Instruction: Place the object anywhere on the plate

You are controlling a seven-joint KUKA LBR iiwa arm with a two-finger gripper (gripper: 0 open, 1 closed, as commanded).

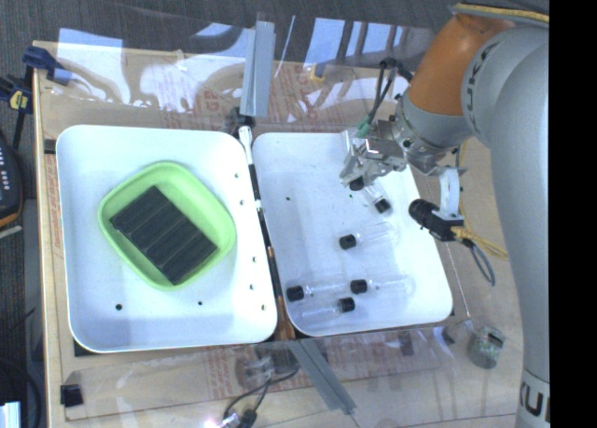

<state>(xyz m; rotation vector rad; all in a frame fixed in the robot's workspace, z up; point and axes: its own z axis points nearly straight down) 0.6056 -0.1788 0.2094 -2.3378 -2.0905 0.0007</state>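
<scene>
1. The fingers' state cannot be told; the gripper hangs over the right bin.
2. Clear tubes lie there; the green plate sits in the left bin.

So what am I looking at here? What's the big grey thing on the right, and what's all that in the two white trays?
This is one camera fixed above a bench, looking down at a slant. The big grey thing is a robot arm with an orange band, reaching in from the right. At its tip is a gripper, a two-finger claw, low over the right tray. I cannot tell whether it holds anything. Scattered in that tray are small clear tubes with black caps. The left tray holds a green plate with a dark ribbed slab lying on it. The job is to put an object on that plate.
</scene>
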